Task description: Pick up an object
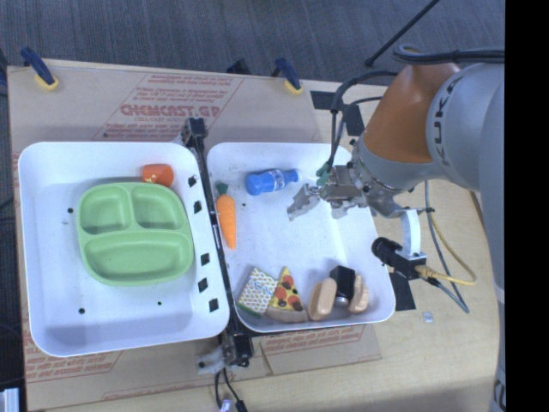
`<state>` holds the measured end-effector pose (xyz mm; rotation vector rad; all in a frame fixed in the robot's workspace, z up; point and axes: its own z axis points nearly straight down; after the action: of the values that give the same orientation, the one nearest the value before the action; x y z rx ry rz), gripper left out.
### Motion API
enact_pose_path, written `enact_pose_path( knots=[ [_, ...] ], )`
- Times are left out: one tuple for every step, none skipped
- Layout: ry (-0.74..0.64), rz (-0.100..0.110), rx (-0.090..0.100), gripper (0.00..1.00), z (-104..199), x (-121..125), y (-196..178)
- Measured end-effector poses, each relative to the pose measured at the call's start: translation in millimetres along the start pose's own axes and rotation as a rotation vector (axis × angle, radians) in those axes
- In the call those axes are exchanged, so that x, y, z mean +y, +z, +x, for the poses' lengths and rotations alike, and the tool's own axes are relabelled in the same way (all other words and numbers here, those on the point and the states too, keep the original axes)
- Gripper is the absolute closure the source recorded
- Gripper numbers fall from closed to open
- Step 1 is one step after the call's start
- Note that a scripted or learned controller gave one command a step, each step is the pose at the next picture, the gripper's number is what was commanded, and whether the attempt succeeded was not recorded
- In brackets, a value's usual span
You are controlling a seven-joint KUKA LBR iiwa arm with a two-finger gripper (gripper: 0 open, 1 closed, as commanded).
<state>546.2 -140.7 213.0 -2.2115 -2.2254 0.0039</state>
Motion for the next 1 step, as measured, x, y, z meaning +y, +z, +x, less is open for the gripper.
enact_pose_path(
  knots=[
    [-0.169,0.000,-0.001,0.00,34.2,88.0,85.0]
  ],
)
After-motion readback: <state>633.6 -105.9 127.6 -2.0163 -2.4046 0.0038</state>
